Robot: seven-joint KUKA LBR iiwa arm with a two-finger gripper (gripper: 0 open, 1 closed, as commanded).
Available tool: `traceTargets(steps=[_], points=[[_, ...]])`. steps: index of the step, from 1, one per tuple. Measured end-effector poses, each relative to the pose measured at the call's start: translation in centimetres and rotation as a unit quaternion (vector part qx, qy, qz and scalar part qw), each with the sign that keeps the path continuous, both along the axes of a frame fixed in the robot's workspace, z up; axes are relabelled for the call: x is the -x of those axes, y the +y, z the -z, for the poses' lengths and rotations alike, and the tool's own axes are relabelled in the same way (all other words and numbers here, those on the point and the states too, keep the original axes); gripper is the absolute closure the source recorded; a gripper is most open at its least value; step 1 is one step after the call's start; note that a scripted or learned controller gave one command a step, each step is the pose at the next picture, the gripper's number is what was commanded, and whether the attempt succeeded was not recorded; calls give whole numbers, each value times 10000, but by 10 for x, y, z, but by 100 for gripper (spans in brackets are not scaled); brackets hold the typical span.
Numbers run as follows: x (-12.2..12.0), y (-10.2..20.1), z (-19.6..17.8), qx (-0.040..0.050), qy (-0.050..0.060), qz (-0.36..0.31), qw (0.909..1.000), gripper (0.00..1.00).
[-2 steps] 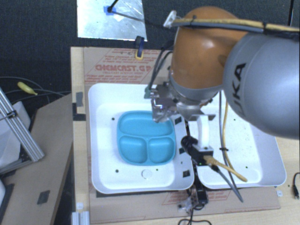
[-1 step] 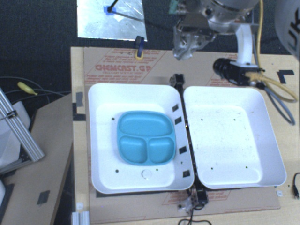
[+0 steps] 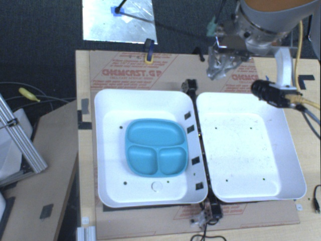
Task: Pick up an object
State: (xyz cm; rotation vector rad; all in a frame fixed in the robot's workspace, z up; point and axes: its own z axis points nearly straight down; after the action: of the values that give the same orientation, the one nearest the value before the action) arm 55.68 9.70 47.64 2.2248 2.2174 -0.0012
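Nearest the camera, the front rims of two shallow white bins run side by side across a table (image 3: 100,74) covered with brown sheeting printed in red letters. Between the bins, along their shared edge, sits a row of small black clips (image 3: 192,129), and a tangle of wires (image 3: 206,220) hangs just past the front edge at the seam.

Inside the left bin (image 3: 108,114) lies a blue divided plate (image 3: 156,147), flat on the floor, roughly in the middle and slightly toward the shared edge. It has one wide compartment at the far side and two smaller ones at the near side. A faint round mark (image 3: 157,186) shows on the bin floor just in front of the plate.

Over in the right bin (image 3: 286,154), the floor carries scattered dark specks and a few small dots.

Above the far edge of the right bin, the grey arm (image 3: 273,9) with its orange band reaches in from the top right. Its gripper (image 3: 220,69) hangs over the brown sheeting behind the bins, well apart from the plate and not touching anything. Whether it is spread or pressed together cannot be told; nothing is visible in its grasp.

Behind the table, a shiny metal sheet (image 3: 118,14) lies on the dark floor.
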Motion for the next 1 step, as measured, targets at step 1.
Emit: traceTargets(steps=[1], points=[[-13,-57,110,8,35,10,10000,100]])
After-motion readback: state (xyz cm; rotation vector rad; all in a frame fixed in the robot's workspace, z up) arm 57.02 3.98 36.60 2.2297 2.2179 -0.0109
